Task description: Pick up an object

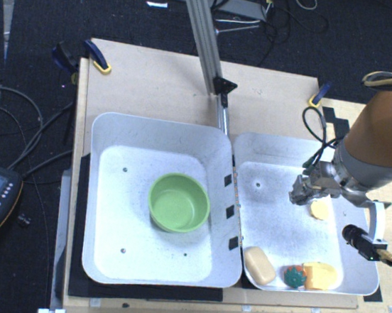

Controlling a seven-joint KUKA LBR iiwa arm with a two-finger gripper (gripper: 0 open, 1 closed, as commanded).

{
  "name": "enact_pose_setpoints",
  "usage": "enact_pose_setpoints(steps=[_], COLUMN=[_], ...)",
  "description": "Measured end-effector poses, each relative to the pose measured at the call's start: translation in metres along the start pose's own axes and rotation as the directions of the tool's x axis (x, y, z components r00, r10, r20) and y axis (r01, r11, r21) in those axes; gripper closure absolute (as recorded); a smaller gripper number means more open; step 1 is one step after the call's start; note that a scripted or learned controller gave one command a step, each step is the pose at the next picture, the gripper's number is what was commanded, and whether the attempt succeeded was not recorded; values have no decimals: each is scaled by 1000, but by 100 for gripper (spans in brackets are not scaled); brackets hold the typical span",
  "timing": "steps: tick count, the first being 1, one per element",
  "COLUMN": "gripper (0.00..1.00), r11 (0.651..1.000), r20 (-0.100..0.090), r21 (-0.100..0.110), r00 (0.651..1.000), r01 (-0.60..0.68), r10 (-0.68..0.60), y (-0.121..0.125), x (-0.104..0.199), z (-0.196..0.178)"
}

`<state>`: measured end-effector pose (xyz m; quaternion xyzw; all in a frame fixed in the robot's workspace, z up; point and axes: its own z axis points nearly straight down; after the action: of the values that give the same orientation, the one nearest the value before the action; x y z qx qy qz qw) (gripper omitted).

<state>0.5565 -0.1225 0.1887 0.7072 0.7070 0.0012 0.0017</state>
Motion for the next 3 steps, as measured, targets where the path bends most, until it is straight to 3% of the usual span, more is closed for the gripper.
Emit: enact_pose_setpoints(steps=[1, 3], gripper=[100, 100], r11=[1000, 1000], r20=[0, -2], r21=[1, 5], r00=[1000, 1000], r01=[1, 5], r10=[-1, -5], y=[1, -18], x=[0, 114], z=[-42, -32])
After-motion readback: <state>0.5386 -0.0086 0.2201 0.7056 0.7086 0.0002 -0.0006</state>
